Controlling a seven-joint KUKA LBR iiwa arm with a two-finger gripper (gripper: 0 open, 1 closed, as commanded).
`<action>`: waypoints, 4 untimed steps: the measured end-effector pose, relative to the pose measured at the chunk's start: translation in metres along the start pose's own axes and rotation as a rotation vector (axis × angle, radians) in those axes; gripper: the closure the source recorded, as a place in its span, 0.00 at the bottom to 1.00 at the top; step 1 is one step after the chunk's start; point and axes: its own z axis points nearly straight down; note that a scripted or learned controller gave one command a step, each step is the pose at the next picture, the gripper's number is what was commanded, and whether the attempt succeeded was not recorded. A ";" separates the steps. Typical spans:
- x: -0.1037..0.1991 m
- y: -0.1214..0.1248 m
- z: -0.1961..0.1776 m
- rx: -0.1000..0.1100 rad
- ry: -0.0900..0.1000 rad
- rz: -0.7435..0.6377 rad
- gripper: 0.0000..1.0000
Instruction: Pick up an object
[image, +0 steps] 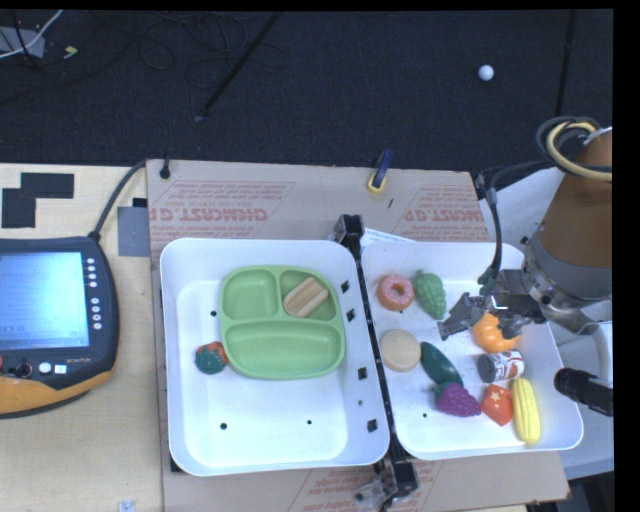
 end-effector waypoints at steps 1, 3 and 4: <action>0.000 0.001 -0.004 -0.008 -0.001 -0.001 0.00; 0.004 0.010 0.105 -0.002 0.000 -0.002 0.00; 0.009 0.000 0.163 -0.002 0.001 -0.001 0.00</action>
